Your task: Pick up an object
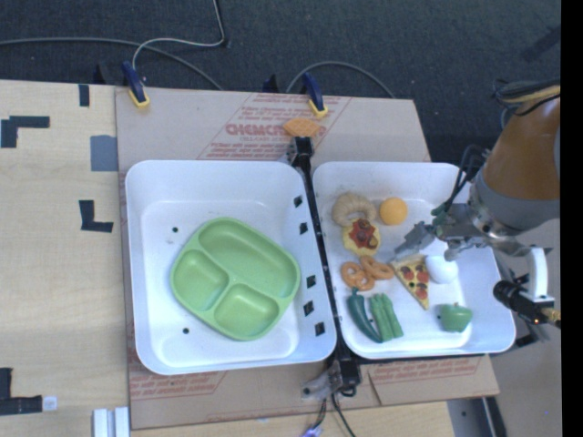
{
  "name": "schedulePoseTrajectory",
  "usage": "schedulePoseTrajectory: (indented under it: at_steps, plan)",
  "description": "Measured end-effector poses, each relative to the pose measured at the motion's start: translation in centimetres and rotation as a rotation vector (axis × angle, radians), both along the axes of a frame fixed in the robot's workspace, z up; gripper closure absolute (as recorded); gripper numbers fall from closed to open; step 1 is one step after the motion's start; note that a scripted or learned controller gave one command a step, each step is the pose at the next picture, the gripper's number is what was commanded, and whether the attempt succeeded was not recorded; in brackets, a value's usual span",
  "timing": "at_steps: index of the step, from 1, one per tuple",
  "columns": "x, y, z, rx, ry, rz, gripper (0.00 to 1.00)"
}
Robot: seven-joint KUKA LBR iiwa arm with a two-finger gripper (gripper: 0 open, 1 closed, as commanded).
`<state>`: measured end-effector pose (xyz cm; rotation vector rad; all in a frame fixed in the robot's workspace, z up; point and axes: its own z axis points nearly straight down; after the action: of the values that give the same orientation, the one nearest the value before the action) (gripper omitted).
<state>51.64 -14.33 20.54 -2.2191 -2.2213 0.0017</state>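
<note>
The arm reaches in from the right, and its claw [428, 236] is low over the right bin [414, 173], among the toy food. The fingers seem spread, with one dark finger pointing left toward the pretzel [366, 272] and the pizza slice [414, 280], and nothing sits between them — so I judge that the pick is at the approach step and no grasp is made yet. The candidates lie close together in this bin: a white egg [442, 269] just beside the claw, an orange ball [393, 210], a croissant [351, 207], a small red and yellow piece [362, 236], green beans [375, 317] and a green pepper [454, 316] near the front wall. The left bin [146, 244] carries a green divided plate [235, 278]. For the next move, the claw should probably settle over one single object — the egg or the pizza slice is nearest — go down around it and close without pushing the neighbours. On the brown cardboard [255, 126] under the bins, red printing reads "CHEMCAST"; the smaller lines below it are too small to read.
</note>
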Motion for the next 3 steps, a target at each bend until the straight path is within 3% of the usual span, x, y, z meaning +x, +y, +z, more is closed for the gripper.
schedulePoseTrajectory:
  at_steps: [1,2,3]
  plan:
    - [2.7,3.2,-11.7,0.000,-0.006,0.000,0.00]
    - [6.8,4.0,-11.7,-0.003,-0.009,0.000,0.00]
    - [7.5,4.6,-11.8,-0.005,-0.006,-0.001,0.00]
